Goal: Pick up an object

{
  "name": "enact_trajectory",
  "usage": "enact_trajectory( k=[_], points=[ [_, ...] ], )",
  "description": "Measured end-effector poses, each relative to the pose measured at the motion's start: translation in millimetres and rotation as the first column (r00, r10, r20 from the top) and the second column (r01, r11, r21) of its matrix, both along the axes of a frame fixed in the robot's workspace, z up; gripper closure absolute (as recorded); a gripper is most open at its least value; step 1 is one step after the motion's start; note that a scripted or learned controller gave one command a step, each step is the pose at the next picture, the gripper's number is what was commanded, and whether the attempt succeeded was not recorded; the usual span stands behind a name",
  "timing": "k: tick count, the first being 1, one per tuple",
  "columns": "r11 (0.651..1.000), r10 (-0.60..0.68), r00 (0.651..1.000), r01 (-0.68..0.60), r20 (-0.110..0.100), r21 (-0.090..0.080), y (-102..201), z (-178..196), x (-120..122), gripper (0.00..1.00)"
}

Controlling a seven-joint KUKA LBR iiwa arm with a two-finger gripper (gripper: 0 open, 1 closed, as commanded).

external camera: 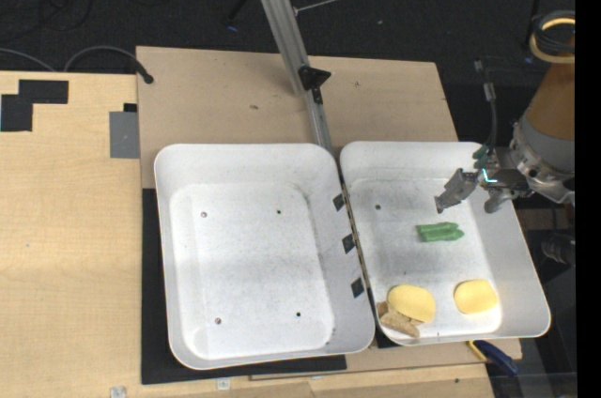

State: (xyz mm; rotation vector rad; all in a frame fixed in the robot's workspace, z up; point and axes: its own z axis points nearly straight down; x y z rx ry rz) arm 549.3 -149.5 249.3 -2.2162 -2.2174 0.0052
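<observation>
The right bin (376, 163) holds a small green object (439, 233) near its middle, two yellow rounded objects (411, 302) (476, 297) near its front edge, and a tan piece (402, 323) at the front left corner. My gripper (474, 194) hovers over the right side of this bin, just above and to the right of the green object. Its two fingers are spread apart with nothing between them. The arm reaches in from the right edge.
The left bin (178, 171) lies beside the right one, with black clips along their shared wall (346, 227). A slanted metal rail (282, 21) rises behind the bins. A wooden board lies to the left.
</observation>
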Motion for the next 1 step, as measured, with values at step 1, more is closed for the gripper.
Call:
enact_trajectory(
  k=[1],
  points=[
    [1.0,-0.002,1.0,0.002,0.004,-0.001,-0.9,1.9,0.6,0.0]
  ],
)
